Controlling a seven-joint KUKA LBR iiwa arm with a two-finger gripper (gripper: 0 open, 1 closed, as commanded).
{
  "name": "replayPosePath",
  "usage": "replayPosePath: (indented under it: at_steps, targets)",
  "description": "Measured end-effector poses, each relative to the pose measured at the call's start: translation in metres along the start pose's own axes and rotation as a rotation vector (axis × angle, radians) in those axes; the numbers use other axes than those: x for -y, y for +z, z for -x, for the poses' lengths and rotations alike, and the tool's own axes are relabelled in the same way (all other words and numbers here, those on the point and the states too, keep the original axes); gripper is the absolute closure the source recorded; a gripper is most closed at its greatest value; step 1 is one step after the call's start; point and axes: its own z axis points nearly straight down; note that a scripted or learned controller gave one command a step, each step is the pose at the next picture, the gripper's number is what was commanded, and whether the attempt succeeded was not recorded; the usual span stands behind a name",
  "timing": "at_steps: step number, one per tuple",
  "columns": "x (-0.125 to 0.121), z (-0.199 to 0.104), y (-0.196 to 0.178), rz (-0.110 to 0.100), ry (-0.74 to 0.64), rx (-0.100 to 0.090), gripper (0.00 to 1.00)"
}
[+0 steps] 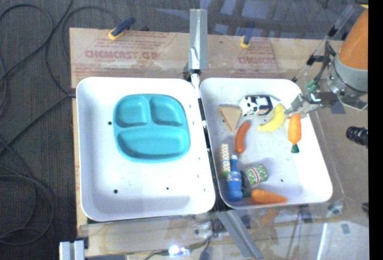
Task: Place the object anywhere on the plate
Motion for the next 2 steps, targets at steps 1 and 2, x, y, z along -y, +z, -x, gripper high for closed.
replayPosePath:
  at_steps: [1, 2]
  targets:
    - [-0.084, -0.035, 0.054, 0.001, -0.33, -0.002, 1.0]
    - [-0.1, -0.12, 0.053, 0.0, -0.204, -0.002, 1.0]
